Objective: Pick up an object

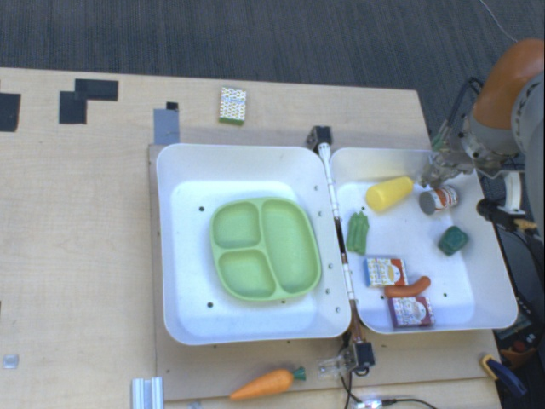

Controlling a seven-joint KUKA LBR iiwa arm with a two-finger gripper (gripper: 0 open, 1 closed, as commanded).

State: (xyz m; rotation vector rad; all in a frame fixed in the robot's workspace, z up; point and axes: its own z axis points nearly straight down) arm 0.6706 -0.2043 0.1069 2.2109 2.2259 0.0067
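Since the gripper hangs just above the can, that looks its target; whether its fingers are open I cannot tell.

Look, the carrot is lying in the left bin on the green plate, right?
Not quite. The camera view shows the carrot lying on the wooden bench, in front of the bins and outside both. The green plate sits in the left bin with no carrot on it.
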